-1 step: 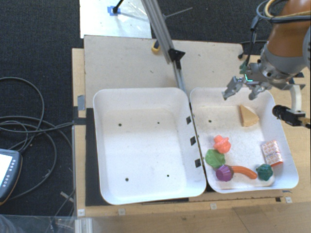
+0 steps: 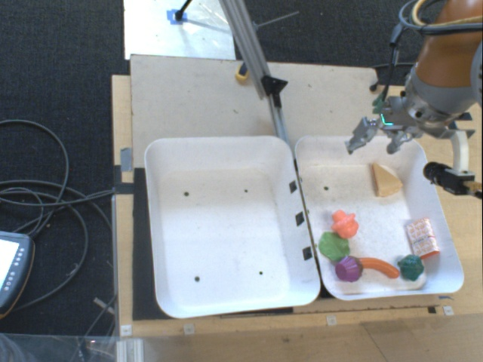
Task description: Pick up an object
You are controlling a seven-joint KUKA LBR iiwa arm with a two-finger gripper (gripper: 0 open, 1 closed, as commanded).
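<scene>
My gripper (image 2: 379, 139) hangs over the far edge of the right bin (image 2: 445, 236), fingers spread open with nothing between them. Just below and to its right lies a tan wedge (image 2: 386, 179). Further toward the front of that bin sit an orange toy (image 2: 344, 223), a green toy (image 2: 333, 246), a purple toy (image 2: 348, 268), an orange carrot-like stick (image 2: 379, 266), a dark teal toy (image 2: 410, 266) and a pink-and-white packet (image 2: 422, 237).
The left bin (image 2: 162, 202) stands beside the right one, with black tabs along the shared wall. A grey pole (image 2: 253, 47) slants across the bench behind the bins. Cables and a tablet (image 2: 13, 266) lie at the left on the floor.
</scene>
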